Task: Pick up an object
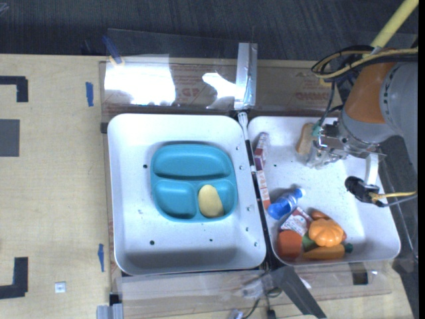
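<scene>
Camera view, looking down at a slant. Two shallow white bins on the counter (53,178), side by side: left bin (126,244), right bin (382,234).

Left bin: one blue divided tray (179,171), three compartments. One yellow egg-shaped object (210,201) lies in the tray's lower right compartment.

Right bin, count of loose things:
- one tan cork-like piece (305,138), near the upper left of the bin, just beside the pincer.
- one slim red-and-white packet (258,158) along the bin's left wall.
- one small bottle with blue cap (284,203), lying on its side, left of centre.
- one cluster at the lower edge: an orange pumpkin-shaped toy (325,232), a red-orange round piece (289,243), a carrot-like piece (329,251) and a red-and-white wrapper (299,219). These touch or overlap one another; exact boundaries hard to tell.
- one black fitting with a yellow cable (362,190) toward the bin's right side, seemingly part of the arm's gear.

Arm (392,102) comes in from the right, orange band visible above the wrist. Pincer (327,157) sits low over the upper part of the right bin, just right of the tan piece. Metal parts blur together; cannot tell how far it is open, nor whether it touches the bin floor. Nothing seen between its tips.
</scene>
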### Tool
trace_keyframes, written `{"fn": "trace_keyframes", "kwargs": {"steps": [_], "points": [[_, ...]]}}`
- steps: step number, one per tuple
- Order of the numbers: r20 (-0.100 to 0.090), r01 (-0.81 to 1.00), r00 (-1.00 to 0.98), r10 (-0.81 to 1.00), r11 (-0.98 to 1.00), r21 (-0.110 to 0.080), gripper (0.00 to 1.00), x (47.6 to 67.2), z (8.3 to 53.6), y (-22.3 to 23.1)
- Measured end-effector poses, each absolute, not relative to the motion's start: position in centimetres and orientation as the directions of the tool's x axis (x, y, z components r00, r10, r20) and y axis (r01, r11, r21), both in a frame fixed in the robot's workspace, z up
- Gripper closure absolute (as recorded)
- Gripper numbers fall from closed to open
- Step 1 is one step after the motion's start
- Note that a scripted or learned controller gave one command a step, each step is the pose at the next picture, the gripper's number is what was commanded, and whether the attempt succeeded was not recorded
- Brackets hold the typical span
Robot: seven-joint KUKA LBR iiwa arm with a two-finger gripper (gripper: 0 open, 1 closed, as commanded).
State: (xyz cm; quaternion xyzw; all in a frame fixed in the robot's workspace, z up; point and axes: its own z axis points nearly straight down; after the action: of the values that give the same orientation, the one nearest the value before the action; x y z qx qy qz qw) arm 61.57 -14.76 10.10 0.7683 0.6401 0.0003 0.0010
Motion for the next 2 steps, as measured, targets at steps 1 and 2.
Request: {"fn": "trace_keyframes", "kwargs": {"steps": [1,2], "points": [[-0.001,0.984,0.180,0.984,-0.180,0.002,0.00,61.6,10.1,-14.7],[-0.001,0.996,0.090,0.996,-0.090,0.002,0.00,66.8,8.6,-12.0]]}}
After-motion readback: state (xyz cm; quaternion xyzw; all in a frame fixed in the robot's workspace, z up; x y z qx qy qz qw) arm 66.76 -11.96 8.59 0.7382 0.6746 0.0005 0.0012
